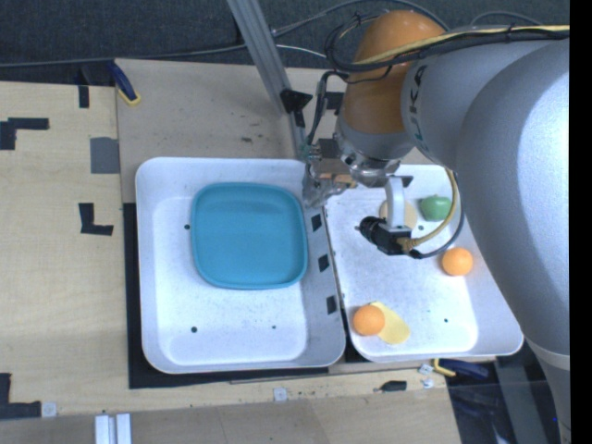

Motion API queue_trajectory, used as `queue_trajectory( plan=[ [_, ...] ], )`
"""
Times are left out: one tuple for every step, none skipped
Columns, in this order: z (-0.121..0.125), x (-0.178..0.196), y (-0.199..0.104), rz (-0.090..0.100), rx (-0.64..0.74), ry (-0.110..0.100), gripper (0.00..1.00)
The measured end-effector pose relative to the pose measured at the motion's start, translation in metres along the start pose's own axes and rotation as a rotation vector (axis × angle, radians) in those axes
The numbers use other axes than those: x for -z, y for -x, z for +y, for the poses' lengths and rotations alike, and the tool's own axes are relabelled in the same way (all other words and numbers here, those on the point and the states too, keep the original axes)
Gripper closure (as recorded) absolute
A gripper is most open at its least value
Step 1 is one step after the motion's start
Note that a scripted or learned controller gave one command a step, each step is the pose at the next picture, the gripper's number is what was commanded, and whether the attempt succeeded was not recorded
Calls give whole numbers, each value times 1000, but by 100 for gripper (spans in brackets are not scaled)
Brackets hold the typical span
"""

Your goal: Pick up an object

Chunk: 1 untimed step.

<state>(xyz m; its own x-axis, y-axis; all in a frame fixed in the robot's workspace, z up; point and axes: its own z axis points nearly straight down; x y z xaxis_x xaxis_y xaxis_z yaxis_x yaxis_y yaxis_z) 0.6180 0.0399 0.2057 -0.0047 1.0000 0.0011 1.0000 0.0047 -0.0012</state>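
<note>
No pick yet — our hand (324,179) hangs where the left bin (165,276) meets the right bin (467,326), clenched or released we cannot tell; the blue plate (248,236) and orange ball (368,319) lie unlifted.

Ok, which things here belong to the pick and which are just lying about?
For the pick: gripper; blue square plastic plate; front orange ball; right orange ball; flat yellow piece; small green object.
Lying about: black tape marks on the bench; slanted grey metal bar.
</note>
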Motion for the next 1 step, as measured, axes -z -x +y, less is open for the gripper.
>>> queue_trajectory(
  plan=[
    [3, 12, -54, 0, 0, 1, 100]
  ],
)
